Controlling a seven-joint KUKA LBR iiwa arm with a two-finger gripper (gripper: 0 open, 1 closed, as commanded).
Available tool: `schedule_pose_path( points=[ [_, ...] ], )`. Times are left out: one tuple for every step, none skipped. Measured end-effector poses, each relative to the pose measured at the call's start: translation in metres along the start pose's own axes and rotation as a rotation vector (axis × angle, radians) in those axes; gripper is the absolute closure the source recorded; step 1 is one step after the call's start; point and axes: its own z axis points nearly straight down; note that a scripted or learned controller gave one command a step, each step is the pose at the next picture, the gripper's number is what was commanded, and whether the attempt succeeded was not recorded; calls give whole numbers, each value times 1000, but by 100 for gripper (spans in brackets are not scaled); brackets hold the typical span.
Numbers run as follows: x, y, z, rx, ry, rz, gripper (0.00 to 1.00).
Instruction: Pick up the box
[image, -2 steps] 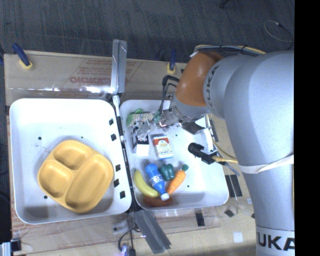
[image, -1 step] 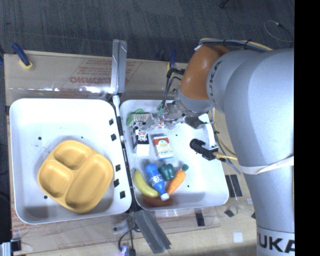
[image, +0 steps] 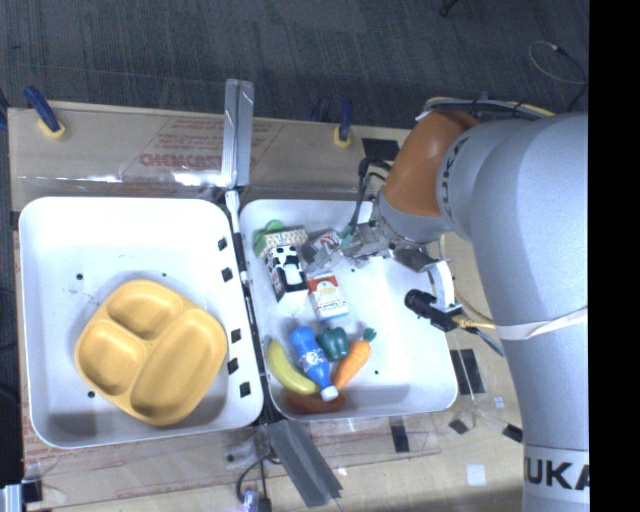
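A small red and white box (image: 327, 297) lies flat near the middle of the right bin (image: 420, 385). My gripper (image: 335, 247) hangs low over the bin's back part, just above and behind the box, with the grey arm and its orange band (image: 425, 170) reaching in from the right. Nothing can be seen held in the gripper. A black and white carton (image: 287, 267) lies just left of the gripper, beside the red and white box.
In the right bin's front lie a banana (image: 283, 368), a blue bottle (image: 311, 358), a carrot (image: 352, 363) and a dark green piece (image: 335, 343). A green item (image: 268, 240) sits at its back left. The left bin (image: 60, 230) holds a yellow divided tray (image: 150, 348).
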Motion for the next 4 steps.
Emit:
schedule_pose_path(
  points=[
    [-45,30,2,4,3,41,0],
    [-42,32,-10,3,2,32,100],
    [29,44,-102,6,4,33,100],
    [27,10,-122,9,5,12,100]
  ],
)
